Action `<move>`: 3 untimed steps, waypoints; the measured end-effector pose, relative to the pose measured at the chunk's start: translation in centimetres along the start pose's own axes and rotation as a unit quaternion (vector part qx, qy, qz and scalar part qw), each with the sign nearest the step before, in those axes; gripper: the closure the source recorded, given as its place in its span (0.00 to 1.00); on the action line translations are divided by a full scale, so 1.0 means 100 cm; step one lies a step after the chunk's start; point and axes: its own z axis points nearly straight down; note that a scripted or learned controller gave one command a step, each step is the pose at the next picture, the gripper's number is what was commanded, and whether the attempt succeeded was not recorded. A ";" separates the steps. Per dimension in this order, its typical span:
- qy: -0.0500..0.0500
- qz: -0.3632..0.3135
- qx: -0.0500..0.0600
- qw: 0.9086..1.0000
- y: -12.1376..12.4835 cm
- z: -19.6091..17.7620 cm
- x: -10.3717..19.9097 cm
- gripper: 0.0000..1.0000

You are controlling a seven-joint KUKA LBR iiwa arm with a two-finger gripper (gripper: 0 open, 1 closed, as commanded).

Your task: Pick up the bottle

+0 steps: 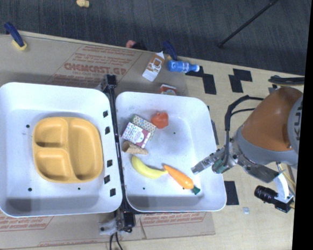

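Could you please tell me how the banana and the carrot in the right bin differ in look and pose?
The banana is plain yellow and curved; the carrot is orange with a green end and straight. The banana looks stubbier, the carrot slimmer and tapering. The banana lies nearer the bin's middle; the carrot points toward the bin's right wall. Both lie flat on the floor of that bin, ends nearly meeting.
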 end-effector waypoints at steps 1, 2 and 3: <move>-0.001 -0.165 0.000 0.986 0.000 -0.009 0.000 1.00; 0.001 -0.214 0.000 0.977 0.000 -0.007 0.000 1.00; 0.001 -0.265 0.000 0.964 0.012 0.016 0.022 1.00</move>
